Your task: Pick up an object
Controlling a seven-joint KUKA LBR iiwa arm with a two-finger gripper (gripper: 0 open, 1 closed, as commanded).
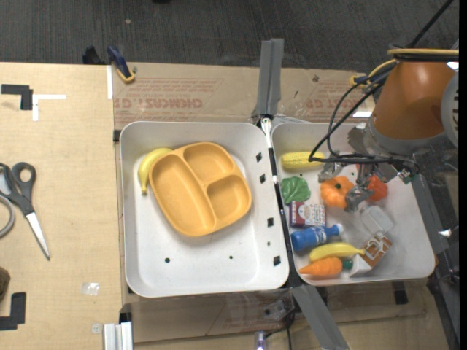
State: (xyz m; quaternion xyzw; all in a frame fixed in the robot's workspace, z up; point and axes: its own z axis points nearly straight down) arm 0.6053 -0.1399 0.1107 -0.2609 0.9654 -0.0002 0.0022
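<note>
**Claw low in the right bin, among the toy food**

On the far left of the pale wooden counter [66, 217] lie grey-handled scissors [25, 203], blades pointing down and to the right. A strip of brown cardboard [182, 93] runs along the back edge, with a small blue clip [120, 63] at its left end.

The left bin [197, 275] holds an orange three-part plate [198, 188], tilted slightly, and a yellow banana [149, 165] curving around its upper-left edge, touching or just beside it.

The right bin [408, 265] is crowded. Near its left wall sit a second yellow banana [300, 160] at the top, a green leafy piece [295, 189] below it, then a small printed packet [309, 214], then a blue bottle with a white cap [315, 235] lying on its side. At the bottom a third banana [337, 251] lies just above an orange carrot [321, 268], the two touching or nearly so. To their right is a small brown-and-white item [377, 248], and above that a clear plastic piece [373, 219].

The claw [355, 195] hangs low in the upper middle of this bin, between an orange round fruit [334, 193] on its left and a red-orange piece [376, 187] on its right, close to both. Whether its fingers are spread or closed, or grip anything, cannot be told from here. Above it rises the arm with its orange band [410, 100], black and yellow cables looping beside it.
</note>
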